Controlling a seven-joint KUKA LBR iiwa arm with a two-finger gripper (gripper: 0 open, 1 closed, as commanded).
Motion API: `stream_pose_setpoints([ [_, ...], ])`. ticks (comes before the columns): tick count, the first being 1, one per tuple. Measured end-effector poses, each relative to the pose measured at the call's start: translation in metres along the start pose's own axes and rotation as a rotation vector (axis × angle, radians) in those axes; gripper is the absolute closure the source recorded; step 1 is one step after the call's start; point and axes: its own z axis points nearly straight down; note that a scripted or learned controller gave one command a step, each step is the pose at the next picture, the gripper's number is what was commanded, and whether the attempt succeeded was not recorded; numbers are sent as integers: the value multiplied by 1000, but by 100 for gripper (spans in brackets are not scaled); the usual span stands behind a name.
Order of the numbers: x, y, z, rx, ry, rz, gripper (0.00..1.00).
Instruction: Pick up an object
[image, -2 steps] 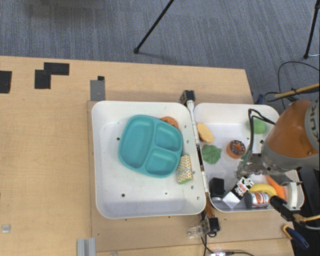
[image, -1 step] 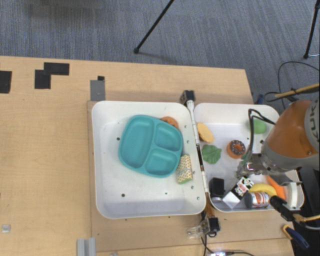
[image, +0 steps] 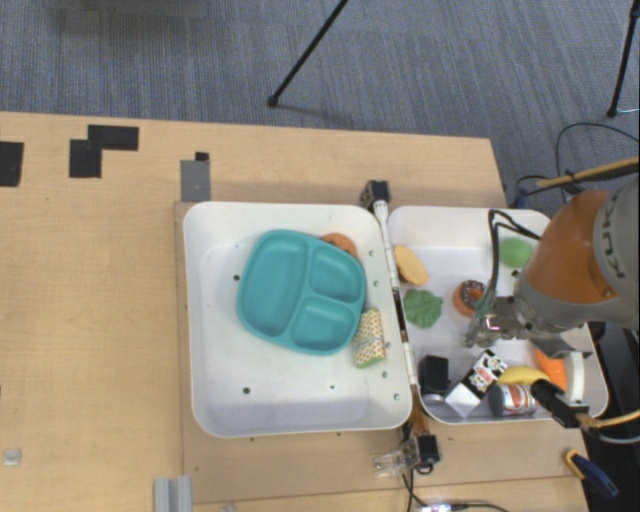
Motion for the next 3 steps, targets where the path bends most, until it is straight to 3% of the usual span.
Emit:
stream_pose_setpoints([
  [1, -28, 66, 0, -9, -4, -2, 0],
  [2, -80, -27, 0, -4, -4, 1, 0],
  [3, -80, -27, 0, -4, -4, 4, 0],
])
